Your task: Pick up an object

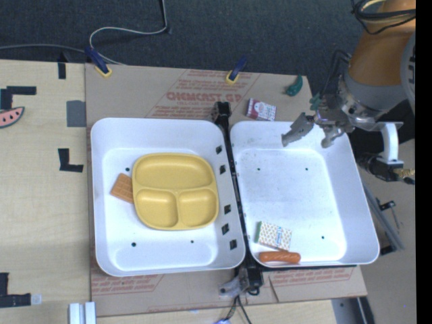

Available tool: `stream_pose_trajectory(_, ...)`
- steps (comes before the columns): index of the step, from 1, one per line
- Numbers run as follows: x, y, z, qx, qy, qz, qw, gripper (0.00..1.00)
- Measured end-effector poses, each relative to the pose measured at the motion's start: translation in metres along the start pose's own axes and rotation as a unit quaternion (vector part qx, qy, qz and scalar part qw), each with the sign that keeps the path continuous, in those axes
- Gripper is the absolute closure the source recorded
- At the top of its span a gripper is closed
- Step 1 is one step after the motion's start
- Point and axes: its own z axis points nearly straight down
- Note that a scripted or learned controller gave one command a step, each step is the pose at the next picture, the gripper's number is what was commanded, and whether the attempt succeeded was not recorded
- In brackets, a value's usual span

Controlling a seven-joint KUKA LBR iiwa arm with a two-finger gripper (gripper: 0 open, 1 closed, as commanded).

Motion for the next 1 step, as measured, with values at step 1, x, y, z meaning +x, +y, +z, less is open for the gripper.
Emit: stream_pose_trajectory(1, 0.0113, -0.0651, 0.0769, 0.001, 0.000, 0.000, 1.0000, 0.00)
